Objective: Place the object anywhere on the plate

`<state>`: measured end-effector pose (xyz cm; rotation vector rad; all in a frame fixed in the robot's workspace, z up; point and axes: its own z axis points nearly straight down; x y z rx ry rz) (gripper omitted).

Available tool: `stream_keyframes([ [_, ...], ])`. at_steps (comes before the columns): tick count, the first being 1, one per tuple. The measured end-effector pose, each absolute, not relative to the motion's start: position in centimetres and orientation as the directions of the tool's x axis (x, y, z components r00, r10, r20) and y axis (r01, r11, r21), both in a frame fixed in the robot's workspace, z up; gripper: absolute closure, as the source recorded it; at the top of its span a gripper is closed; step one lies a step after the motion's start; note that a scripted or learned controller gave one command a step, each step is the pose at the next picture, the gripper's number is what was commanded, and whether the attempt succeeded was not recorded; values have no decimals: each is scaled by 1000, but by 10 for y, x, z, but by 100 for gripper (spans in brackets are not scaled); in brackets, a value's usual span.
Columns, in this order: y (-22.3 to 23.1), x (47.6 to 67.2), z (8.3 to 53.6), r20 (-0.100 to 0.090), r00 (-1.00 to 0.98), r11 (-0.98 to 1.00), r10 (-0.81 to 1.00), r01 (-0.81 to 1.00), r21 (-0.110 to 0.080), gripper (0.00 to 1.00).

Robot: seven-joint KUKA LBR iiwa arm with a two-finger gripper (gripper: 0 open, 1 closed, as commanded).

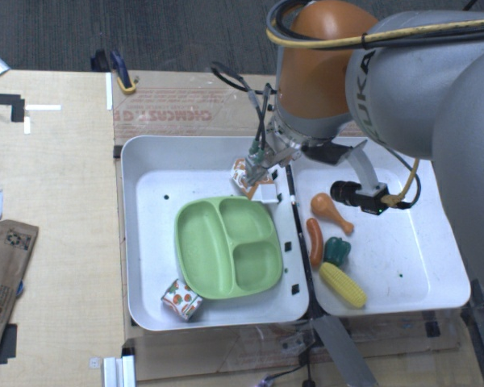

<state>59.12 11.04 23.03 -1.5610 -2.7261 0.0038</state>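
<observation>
my gripper [258, 168] seems closed on a small patterned object [244, 176] just above the green plate's [226, 248] rim; i should carry it over a compartment before letting go.

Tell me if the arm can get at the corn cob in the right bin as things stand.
Probably yes. The corn cob lies open from above near the right bin's front edge. The gripper is over the left bin, so it must cross the divider.
</observation>
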Motion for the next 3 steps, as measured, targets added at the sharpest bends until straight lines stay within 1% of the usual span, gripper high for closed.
stream_keyframes([
  [1,117,536,150,1,-583,583,812,812,-5,100],
  [2,144,526,150,1,-538,538,843,843,-5,100],
  [3,161,535,234,0,-624,624,782,782,-4,100],
])
